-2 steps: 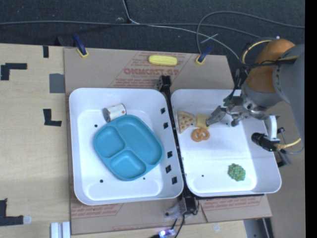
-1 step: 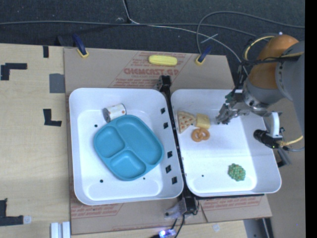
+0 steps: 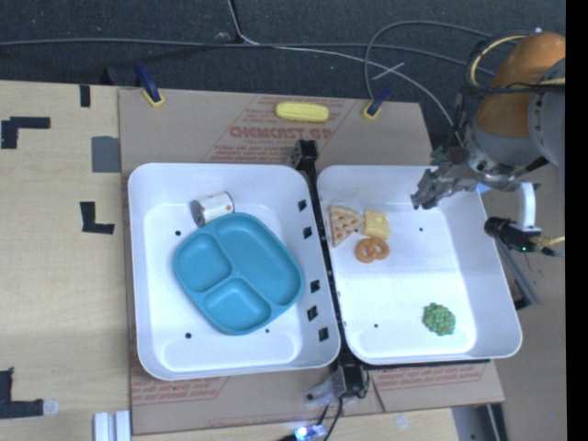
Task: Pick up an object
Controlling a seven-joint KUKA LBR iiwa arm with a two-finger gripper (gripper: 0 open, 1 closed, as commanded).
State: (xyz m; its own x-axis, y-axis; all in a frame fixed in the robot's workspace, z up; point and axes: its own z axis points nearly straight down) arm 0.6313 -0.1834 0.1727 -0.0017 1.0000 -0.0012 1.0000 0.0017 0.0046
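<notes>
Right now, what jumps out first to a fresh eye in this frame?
The blue divided plate filling the left bin, with a small white cup lying beside its upper edge. In the right bin, toy foods cluster at upper left, a green piece sits alone lower right, and the gripper hovers over the top edge.

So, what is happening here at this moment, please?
A grey arm reaches in from the right. Its pincer hangs above the right bin, near its far edge, and holds nothing. Below lie a waffle piece, a cheese cube, a pretzel and a green broccoli. The left bin holds a blue tray and a small cup.
</notes>
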